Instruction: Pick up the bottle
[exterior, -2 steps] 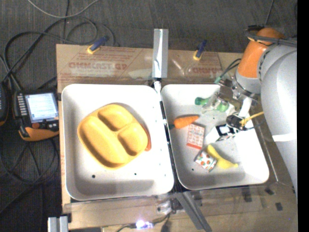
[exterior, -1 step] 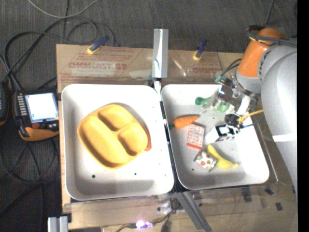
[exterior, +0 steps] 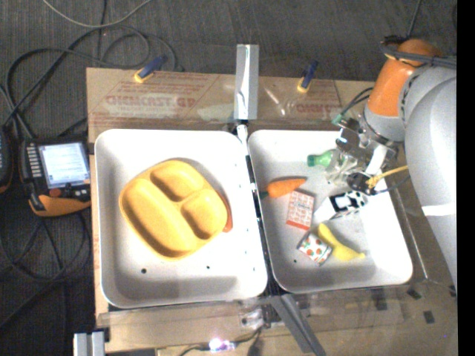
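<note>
A clear bottle with a green cap (exterior: 320, 158) lies on its side near the back of the right bin (exterior: 386, 269). Its cap points left, and its body runs right beneath the gripper. The gripper (exterior: 350, 162) hangs low over the bottle's body at the end of the grey arm with the orange band (exterior: 390, 87). The wrist hides where the gripper meets the bottle, so contact cannot be made out.
The right bin also holds an orange carrot (exterior: 286, 187), a red-and-white card (exterior: 299, 209), a black-and-white piece (exterior: 347, 201), a banana (exterior: 340, 246) and a small patterned box (exterior: 315, 250). A yellow divided plate (exterior: 174, 208) lies in the left bin (exterior: 107, 273).
</note>
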`<state>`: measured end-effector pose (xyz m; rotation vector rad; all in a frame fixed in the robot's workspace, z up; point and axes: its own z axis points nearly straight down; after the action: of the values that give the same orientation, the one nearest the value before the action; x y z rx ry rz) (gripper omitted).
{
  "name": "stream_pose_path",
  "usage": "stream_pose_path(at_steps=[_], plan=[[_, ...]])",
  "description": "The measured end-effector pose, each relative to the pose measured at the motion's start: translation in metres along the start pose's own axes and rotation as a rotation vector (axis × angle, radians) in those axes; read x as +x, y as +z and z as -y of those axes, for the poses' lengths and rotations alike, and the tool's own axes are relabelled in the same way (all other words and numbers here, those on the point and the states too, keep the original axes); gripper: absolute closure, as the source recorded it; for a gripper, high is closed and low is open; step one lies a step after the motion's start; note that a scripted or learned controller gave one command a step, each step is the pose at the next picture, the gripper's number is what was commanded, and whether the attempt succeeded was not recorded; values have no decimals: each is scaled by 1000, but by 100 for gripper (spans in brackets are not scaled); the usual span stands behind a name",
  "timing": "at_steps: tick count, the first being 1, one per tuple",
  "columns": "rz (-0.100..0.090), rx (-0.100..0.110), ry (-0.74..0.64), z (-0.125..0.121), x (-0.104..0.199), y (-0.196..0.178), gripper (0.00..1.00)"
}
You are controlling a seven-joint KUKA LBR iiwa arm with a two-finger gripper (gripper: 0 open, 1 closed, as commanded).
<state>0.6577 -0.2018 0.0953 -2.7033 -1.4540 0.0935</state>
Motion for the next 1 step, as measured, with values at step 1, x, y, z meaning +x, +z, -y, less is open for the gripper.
stream_pose_path(at_steps=[1], plan=[[3,7,0,1,-1,2,0]])
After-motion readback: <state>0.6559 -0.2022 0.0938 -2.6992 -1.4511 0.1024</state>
